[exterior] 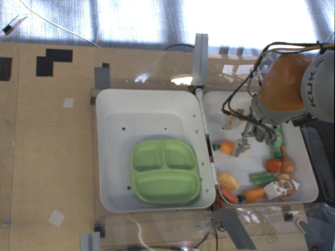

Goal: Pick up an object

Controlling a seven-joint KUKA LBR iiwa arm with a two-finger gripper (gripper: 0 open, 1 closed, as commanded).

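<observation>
hand: your hand (244, 146) hangs low in the right bin (309, 163), just beside a toy carrot (226, 147); grip state you cannot tell.
left bin (112, 140): green divided plate (165, 170) near its front edge.

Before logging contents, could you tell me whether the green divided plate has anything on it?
Empty: all three compartments of the green plate show bare green.

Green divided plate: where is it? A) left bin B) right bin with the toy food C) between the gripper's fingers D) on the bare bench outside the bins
A. The green divided plate lies flat on the floor of the left bin, while the gripper is over the right bin, near a small carrot.
</observation>
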